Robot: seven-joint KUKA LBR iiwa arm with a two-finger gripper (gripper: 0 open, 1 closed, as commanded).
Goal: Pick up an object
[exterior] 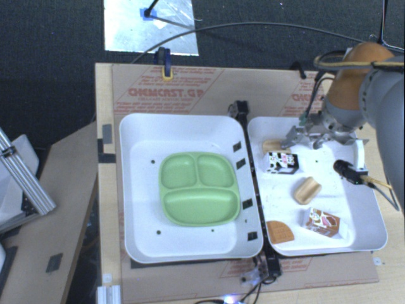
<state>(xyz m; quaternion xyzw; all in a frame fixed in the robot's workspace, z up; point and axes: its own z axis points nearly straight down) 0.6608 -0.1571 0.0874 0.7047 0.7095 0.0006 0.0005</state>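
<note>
In the right bin (373, 233) lie a black-and-white carton (282, 163), a flat tan piece (272, 146) at the back left, a tan bread-like block (307, 190), a round brown biscuit (280, 232) and a brown printed packet (323, 222). My gripper (305, 139) hangs over the back of this bin, just right of the tan piece and behind the carton. Its fingers stand open with nothing between them.
The left bin (142, 138) holds a green divided plate (199, 189). Black clips line the wall between the two bins (243, 170). The grey arm (380, 100) comes in from the upper right over the right bin's back corner.
</note>
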